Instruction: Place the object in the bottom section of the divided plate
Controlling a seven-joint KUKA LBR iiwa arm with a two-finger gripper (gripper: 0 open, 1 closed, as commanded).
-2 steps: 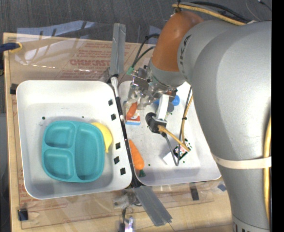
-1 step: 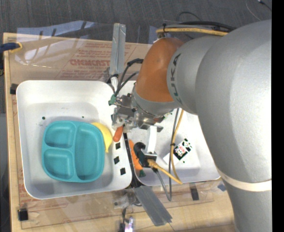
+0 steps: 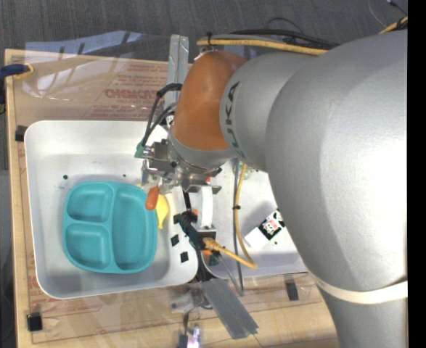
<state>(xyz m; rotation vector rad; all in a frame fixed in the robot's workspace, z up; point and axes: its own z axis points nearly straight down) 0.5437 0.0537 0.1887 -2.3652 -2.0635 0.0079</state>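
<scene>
One object, an orange piece (image 3: 152, 198) with yellow beside it, sits at the right rim of the teal divided plate (image 3: 111, 227) in the left bin (image 3: 46, 165). I see its long axis running toward the bin's far edge. The gripper (image 3: 160, 183) hangs just above it; I cannot tell its state.

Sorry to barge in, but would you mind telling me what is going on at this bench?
A grey KUKA arm reaches in from the right over the left white bin. A teal divided plate lies in that bin. The gripper sits by the plate's right rim, next to a small orange and yellow object. All plate sections look bare.
</scene>
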